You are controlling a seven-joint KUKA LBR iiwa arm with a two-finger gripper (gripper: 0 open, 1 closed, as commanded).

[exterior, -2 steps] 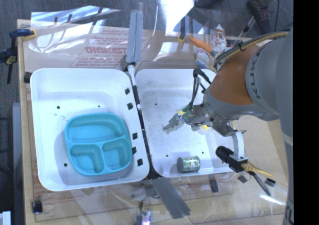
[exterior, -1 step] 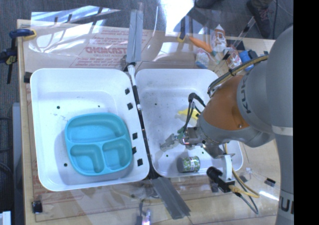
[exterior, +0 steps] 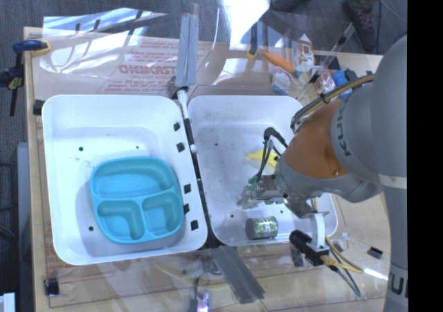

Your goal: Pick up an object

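The claw hangs low in the right bin, near its front edge; we cannot tell how it is set. The small can lies on its side just in front of it, on the bin floor. We judge the pick not yet made; grasping and lifting remain.

Readable text is minimal. Clear plastic sheet on the tabletop behind the left bin carries red block lettering, upside down and too blurred to make out. Arm housing shows white letters, partly cut off, looks like "KU". Can label illegible.
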